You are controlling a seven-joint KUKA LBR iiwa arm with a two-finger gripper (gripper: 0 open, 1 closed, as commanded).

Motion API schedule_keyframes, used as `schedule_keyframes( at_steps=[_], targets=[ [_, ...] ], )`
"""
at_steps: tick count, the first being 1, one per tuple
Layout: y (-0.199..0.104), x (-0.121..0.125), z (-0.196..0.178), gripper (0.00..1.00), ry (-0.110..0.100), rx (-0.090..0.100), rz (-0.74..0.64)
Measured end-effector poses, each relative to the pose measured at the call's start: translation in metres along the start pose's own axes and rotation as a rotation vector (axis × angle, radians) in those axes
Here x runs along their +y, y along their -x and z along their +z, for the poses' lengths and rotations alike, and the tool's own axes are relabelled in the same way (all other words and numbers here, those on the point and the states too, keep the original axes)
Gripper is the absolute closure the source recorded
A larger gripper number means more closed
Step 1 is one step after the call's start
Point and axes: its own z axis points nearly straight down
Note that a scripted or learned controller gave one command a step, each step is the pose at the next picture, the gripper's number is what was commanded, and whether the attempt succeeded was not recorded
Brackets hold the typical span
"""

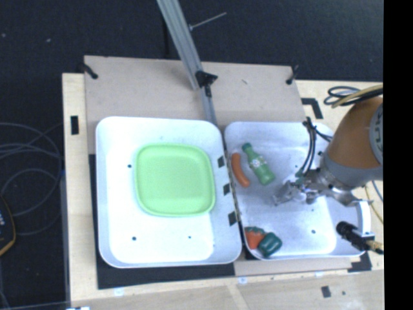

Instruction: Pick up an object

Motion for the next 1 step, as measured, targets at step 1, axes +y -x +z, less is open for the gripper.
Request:
schedule_keyframes(
  at_steps=[1],
  targets=[
    [0.0005,0.0017,-0.0130,1.00,0.007,0.000,0.001]
  ],
)
